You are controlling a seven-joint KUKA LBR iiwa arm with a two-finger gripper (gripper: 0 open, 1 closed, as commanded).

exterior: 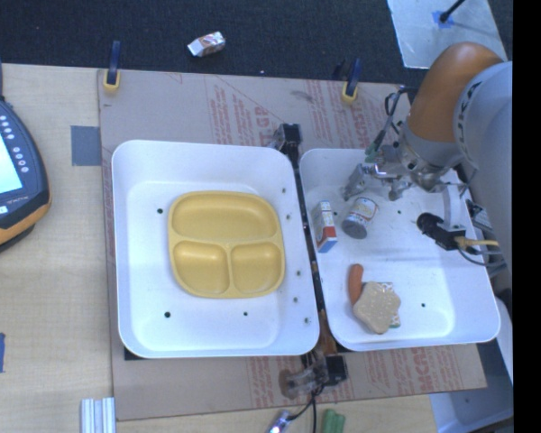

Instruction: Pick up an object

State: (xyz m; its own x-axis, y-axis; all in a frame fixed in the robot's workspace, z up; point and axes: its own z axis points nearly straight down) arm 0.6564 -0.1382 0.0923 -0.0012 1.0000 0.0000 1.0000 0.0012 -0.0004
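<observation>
While the gripper (371, 180) hangs over the right bin's (433, 318) far edge, finger state cannot be told. A small can (360, 216) is seen just below it toward the near edge, tipped, long axis slanting toward the bin's far right corner.

Yellow tray (225, 242) in white bin (135, 242); orange sausage (355, 282), tan bread (377, 308).

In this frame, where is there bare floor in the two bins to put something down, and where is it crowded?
Left bin: a bare white margin rings the yellow divided tray, widest along the near edge. Right bin: bare floor between the sponge and the right wall. Crowded: its far half, with gripper, can and small carton.
</observation>
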